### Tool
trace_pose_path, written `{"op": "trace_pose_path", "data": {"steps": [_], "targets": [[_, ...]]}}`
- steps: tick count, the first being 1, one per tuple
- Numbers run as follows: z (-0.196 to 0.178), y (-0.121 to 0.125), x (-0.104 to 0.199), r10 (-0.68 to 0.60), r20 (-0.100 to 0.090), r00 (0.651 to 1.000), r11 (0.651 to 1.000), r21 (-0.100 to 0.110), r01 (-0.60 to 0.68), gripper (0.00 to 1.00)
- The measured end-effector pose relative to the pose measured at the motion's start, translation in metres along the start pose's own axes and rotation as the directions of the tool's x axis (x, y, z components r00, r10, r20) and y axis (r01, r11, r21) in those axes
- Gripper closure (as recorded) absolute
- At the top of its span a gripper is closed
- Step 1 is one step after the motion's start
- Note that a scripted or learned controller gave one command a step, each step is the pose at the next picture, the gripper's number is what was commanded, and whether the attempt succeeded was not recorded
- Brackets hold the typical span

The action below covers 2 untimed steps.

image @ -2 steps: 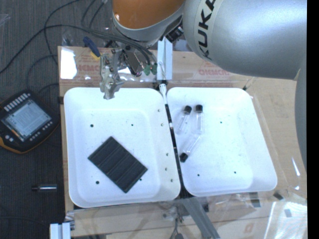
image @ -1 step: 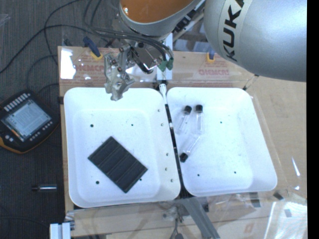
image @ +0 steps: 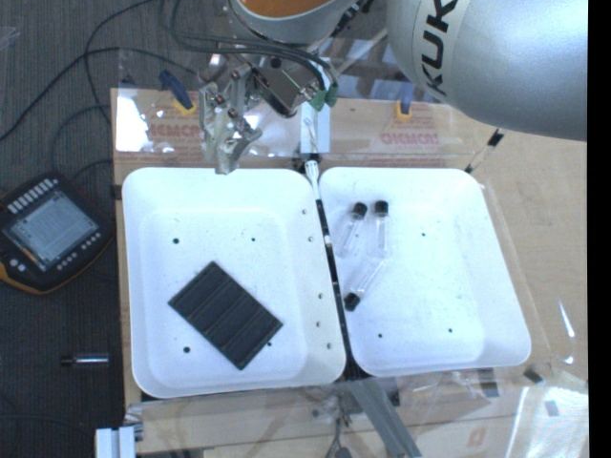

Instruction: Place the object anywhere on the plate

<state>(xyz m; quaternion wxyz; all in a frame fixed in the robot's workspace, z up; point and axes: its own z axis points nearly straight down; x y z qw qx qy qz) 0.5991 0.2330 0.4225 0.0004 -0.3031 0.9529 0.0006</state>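
Hovering above the left bin's (image: pixel 153 256) far rim, the gripper (image: pixel 227 151) hangs closed, holding nothing.

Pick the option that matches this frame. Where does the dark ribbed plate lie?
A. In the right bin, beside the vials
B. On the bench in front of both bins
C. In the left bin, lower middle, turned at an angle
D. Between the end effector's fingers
C: the dark ribbed plate lies flat on the floor of the left bin, rotated diagonally, while the clear vials lie in the right bin.
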Motion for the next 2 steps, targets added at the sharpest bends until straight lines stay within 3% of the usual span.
{"op": "trace_pose_path", "data": {"steps": [2], "targets": [[0.012, 0.013, 0.024, -0.212, -0.002, 0.977, 0.977, -0.002, 0.212, 1.0]]}}
